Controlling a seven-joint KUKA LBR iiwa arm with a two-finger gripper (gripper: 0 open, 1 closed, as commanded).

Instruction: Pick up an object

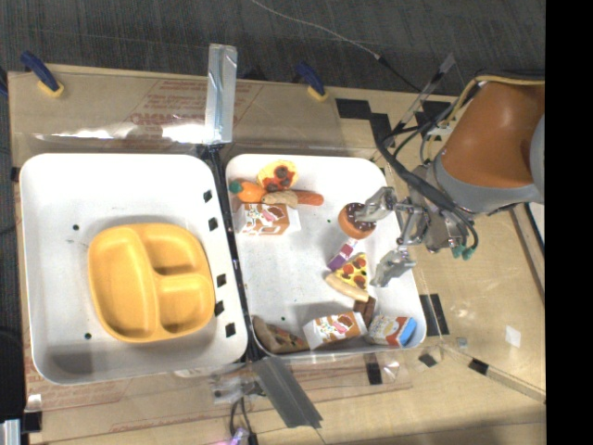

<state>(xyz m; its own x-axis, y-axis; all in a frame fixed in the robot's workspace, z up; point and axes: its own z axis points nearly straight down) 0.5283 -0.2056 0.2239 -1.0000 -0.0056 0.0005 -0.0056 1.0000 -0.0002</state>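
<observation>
My claw (382,237) hangs spread wide over the right edge of the right bin (278,290), one finger reaching up-left, the other down-left, with nothing between them. The closest candidates sit just to the left of it: a round brown donut-like toy (356,221) touching or just beside the upper finger, and a pizza slice (349,277) just beside the lower finger, its long axis running slantwise from upper right to lower left. Small cartons (335,329) lie along the bin's near wall. I judge the donut the nearer pick; I would need to shift slightly left so it sits between the fingers. The yellow tray (148,281) in the left bin (56,179) is well apart.
</observation>
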